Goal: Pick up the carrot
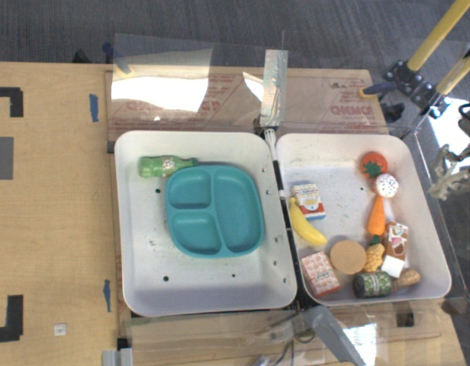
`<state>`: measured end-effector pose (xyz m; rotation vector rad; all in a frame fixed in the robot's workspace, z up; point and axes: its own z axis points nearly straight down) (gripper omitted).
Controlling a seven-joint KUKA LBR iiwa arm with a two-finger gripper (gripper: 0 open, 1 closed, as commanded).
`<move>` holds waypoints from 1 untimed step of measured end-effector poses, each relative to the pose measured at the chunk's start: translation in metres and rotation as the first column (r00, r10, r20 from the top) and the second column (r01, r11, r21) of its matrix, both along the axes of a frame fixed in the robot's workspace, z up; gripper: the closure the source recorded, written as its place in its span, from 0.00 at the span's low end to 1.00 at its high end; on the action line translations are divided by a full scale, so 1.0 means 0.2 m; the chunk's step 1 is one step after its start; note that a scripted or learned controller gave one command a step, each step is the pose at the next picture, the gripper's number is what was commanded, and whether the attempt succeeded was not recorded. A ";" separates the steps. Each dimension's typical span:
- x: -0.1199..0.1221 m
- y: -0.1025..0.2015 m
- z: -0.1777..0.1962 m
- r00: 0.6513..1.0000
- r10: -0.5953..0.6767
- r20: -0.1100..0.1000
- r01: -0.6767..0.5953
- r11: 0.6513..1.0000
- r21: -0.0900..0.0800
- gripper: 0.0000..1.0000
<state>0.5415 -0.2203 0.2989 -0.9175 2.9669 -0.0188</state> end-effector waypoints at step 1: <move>0.17 0.00 -0.44 0.762 0.647 -0.034 -0.647 0.762 0.004 1.00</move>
